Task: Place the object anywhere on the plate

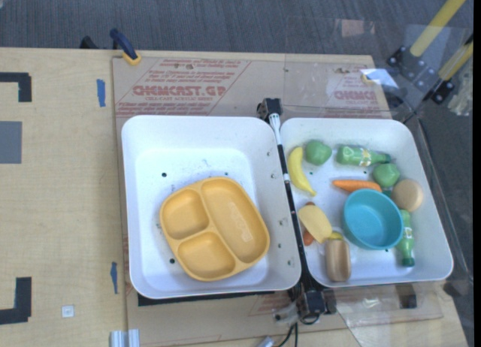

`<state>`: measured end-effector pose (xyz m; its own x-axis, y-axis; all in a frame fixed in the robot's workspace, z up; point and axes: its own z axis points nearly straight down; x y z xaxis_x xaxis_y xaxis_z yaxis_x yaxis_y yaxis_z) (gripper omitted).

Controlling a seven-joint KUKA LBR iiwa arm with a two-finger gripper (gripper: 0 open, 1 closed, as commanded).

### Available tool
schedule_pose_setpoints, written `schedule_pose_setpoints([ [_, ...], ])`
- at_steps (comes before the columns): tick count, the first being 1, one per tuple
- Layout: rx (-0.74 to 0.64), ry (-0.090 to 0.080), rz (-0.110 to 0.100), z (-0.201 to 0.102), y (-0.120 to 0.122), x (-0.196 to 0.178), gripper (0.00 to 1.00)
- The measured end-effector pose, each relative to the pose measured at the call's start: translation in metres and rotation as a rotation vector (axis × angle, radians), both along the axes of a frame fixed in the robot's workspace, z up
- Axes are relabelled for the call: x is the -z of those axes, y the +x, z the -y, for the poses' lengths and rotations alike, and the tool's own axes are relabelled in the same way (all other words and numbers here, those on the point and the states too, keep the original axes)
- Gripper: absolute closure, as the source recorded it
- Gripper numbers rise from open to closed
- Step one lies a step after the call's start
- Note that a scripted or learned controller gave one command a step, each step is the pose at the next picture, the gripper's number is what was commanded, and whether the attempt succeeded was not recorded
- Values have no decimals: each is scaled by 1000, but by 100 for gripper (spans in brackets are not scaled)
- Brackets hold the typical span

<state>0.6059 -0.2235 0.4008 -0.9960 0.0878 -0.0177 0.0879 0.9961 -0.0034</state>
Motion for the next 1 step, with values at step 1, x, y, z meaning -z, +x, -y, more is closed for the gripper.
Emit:
schedule_pose_setpoints([
  [1,-568,-6,-4,-1,18,-32,100],
])
